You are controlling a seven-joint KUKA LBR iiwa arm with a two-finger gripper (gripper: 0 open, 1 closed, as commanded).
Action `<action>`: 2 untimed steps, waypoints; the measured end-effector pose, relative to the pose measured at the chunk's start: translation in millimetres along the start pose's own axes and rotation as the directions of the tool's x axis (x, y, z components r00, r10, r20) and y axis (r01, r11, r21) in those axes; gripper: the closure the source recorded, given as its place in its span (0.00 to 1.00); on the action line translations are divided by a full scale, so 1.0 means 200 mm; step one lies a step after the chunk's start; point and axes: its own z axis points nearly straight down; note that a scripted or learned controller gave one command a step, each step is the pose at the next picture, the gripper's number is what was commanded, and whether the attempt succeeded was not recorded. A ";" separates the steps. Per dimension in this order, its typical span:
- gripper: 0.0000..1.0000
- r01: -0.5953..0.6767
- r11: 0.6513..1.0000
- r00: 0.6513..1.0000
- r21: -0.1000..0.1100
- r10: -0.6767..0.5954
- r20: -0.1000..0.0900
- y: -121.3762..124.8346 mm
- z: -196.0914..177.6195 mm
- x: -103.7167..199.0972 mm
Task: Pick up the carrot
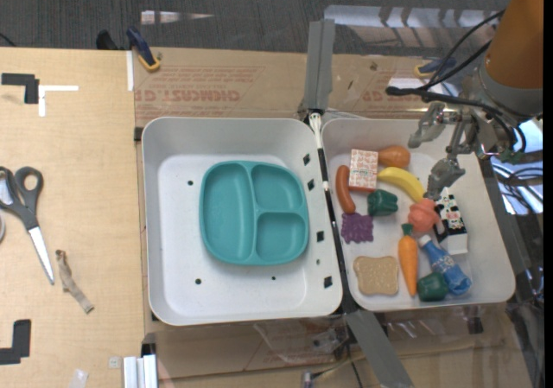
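The carrot (408,261) is orange with a small green top. It lies lengthwise in the front part of the right bin (497,231), between a slice of bread (377,275) and a blue bottle (445,265). My gripper (445,174) hangs over the back right of that bin, above the end of a banana (403,181) and a pink round fruit (422,215). It is well behind the carrot and apart from it. Nothing shows in its grasp.
The right bin also holds a hot dog (345,189), a white box (364,168), an orange (394,155), a green pepper (381,201), purple grapes (356,226) and a black-and-white block (449,218). A teal divided plate (255,212) sits in the left bin (164,205). Scissors (26,213) lie at the far left.
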 end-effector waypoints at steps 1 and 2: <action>0.00 0.044 0.999 0.999 0.000 -0.044 -0.002 -0.04 0.39 0.27; 0.00 0.100 0.995 0.995 0.000 -0.100 0.000 -0.04 0.90 0.42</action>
